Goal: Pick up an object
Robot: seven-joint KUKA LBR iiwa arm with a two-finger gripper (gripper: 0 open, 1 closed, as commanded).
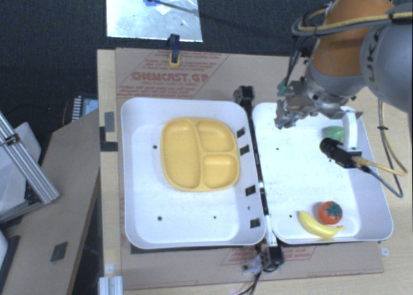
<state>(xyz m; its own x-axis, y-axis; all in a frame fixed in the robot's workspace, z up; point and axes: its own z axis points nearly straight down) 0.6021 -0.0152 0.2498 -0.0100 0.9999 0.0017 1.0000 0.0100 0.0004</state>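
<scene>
In the right bin (303, 177) a yellow banana (317, 225) lies near the front edge, with a red tomato-like fruit (330, 212) touching it just behind. A green object (334, 133) sits at the bin's back right, partly hidden by the arm. My gripper (284, 119) hangs over the back left of the right bin, well away from the banana and the fruit. Nothing shows between its fingers.
The left bin (139, 203) holds a yellow divided tray (199, 153). A black divider strip (253, 158) runs between the bins. The arm's grey body and orange band (352, 13) loom over the right bin's back. Cables (381, 164) trail along the right rim.
</scene>
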